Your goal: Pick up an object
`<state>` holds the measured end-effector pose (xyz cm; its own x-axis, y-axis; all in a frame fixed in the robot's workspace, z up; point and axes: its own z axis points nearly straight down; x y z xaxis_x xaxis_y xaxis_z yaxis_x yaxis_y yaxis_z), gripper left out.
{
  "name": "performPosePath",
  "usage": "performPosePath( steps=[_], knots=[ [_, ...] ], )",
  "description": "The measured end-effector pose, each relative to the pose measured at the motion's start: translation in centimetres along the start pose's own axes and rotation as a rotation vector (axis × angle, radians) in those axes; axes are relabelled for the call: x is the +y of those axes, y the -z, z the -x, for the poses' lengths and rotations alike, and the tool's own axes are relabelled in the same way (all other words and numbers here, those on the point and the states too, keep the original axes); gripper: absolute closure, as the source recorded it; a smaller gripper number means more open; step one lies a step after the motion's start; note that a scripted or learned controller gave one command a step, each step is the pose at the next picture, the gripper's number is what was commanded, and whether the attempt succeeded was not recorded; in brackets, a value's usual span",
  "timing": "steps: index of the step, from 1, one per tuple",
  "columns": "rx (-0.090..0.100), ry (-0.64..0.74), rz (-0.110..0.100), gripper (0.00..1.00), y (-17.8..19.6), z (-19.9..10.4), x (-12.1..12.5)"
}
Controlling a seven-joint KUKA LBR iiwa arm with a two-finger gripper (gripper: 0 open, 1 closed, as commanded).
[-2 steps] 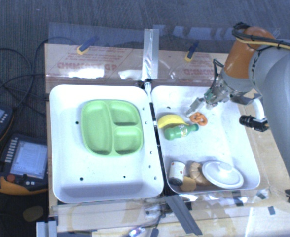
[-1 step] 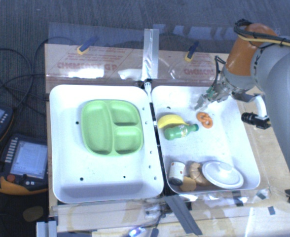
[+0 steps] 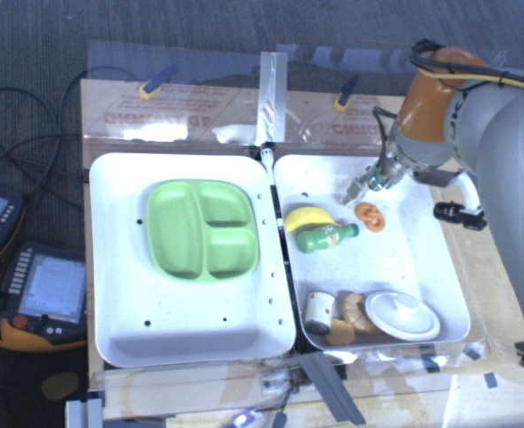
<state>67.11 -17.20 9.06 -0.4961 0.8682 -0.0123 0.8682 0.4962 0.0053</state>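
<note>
So the claw is hanging low in the right bin, up near its back wall, and it isn't pinching anything. Honestly I can't tell from this angle how its tips are set, too small and blurry.

Closest thing to it is a little orange pretzel, just below and beside the tip, not touching as far as I can see. I'd guess that's the target. Looks like a light, hard toy, knobbly with holes, so it should be easy to lift but it could skid on the slick bin floor. Best bet is probably squeezing straight across its width.

A bit further out to the left, a green bottle lies on its side, touching a yellow banana. Round and smooth, the bottle could roll if nudged, so I'd grab across the body.

Further toward the front edge there's a white bowl flipped upside down, plus a small cup and some tan lumps crowded together. Tight spot, not much room.

Way off in the left bin sits a green divided tray. Past the bins the bench is cardboard under plastic sheet, with grey carpet and a couple of handheld screens on the floor.
</note>
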Motion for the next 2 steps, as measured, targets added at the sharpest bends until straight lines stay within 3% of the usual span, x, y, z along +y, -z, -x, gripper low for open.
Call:
performPosePath(
  steps=[1, 2],
  knots=[
    [0.018, 0.000, -0.013, 0.00, -0.2, -0.4, -0.2],
    [0.006, -0.151, 0.000, 0.00, -0.2, 0.7, -4.5]
  ],
)
